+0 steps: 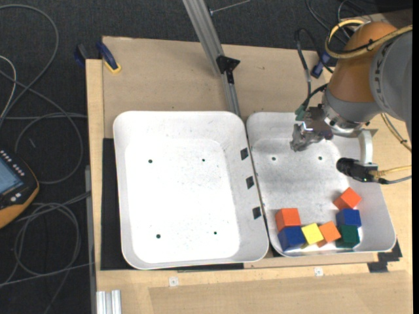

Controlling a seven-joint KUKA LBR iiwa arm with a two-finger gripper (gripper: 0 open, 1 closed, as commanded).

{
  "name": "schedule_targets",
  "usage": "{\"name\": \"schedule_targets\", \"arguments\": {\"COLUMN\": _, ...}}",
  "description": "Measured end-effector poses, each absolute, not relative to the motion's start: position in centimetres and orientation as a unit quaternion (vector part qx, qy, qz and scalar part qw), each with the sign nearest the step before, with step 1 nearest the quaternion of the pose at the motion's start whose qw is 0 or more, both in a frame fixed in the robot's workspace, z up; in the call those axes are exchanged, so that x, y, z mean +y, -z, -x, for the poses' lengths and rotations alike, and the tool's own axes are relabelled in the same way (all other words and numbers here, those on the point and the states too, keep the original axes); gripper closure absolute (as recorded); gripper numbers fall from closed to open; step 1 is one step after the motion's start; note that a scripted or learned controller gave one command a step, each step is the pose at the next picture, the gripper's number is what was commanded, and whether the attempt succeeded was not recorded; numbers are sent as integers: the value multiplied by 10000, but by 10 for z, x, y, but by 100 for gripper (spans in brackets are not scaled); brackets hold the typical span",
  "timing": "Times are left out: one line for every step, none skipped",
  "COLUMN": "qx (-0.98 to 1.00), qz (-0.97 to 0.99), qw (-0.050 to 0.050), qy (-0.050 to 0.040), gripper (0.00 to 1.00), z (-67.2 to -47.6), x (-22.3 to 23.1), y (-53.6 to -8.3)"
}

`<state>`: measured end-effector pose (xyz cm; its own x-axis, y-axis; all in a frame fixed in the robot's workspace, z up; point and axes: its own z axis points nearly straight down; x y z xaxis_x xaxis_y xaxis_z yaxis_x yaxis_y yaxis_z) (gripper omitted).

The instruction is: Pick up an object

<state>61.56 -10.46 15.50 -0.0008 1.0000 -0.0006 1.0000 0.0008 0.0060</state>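
- Tabletop (163, 64) of light wood carries two shallow white bins side by side, the left bin (131, 129) and the right bin (265, 126).
- Arm (366, 64), grey with an orange band, enters from the right and reaches over the far part of the right bin.
- Jaws (302, 138) hang above the far floor of the right bin, well apart from the blocks; whether they are apart or together cannot be told, and nothing is seen between them.
- Blocks sit gathered in the near right corner of the right bin: an orange block (287, 218), a blue block (292, 237) just near of it, a yellow block (312, 233), a second orange block (329, 231), a green block (348, 239), a second blue block (350, 218) and a third orange block (348, 198) farthest back.
- A grey metal pole (206, 34) slants across the far side of the tabletop.
- A blue and yellow clamp (108, 56) grips the far left corner.
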Motion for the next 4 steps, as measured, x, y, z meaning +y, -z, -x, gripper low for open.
{"name": "schedule_targets", "arguments": {"qx": 7079, "qz": -7063, "qw": 31, "qy": -25, "gripper": 100, "z": -627, "x": -101, "y": -207}}
{"name": "schedule_targets", "arguments": {"qx": 7077, "qz": -7065, "qw": 22, "qy": -18, "gripper": 100, "z": -628, "x": -100, "y": -230}}
{"name": "schedule_targets", "arguments": {"qx": 7095, "qz": -7047, "qw": -10, "qy": -8, "gripper": 100, "z": -629, "x": -41, "y": -230}}
{"name": "schedule_targets", "arguments": {"qx": 7094, "qz": -7048, "qw": 7, "qy": -22, "gripper": 100, "z": -643, "x": 4, "y": -239}}
